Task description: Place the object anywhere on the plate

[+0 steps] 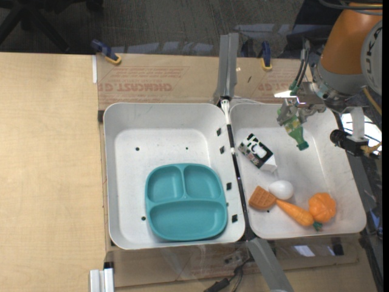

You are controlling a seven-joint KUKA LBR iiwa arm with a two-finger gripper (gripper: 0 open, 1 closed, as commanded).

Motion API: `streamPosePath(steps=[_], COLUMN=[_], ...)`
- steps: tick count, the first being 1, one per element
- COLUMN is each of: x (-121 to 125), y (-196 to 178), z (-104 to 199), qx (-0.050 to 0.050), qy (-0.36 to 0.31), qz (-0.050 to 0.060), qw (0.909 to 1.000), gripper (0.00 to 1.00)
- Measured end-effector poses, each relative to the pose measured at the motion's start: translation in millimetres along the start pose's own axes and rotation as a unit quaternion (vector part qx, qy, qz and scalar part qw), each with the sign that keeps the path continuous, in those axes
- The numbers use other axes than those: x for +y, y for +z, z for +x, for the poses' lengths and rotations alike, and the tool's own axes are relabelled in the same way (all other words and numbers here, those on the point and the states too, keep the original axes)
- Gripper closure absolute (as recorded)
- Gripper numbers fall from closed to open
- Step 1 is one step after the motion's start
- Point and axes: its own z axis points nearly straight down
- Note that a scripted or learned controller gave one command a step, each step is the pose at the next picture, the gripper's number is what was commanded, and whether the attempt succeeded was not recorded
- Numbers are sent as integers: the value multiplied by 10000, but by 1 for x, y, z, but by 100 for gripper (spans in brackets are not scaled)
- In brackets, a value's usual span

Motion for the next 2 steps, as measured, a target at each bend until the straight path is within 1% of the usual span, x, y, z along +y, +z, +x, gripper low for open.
streamPosePath(steps=[1, 2], x=[-30, -75], y=[15, 14], z=[86, 131], qx=[9, 10], qy=[-611, -1736], qz=[10, 4], qw=[9981, 9848], gripper=[100, 100])
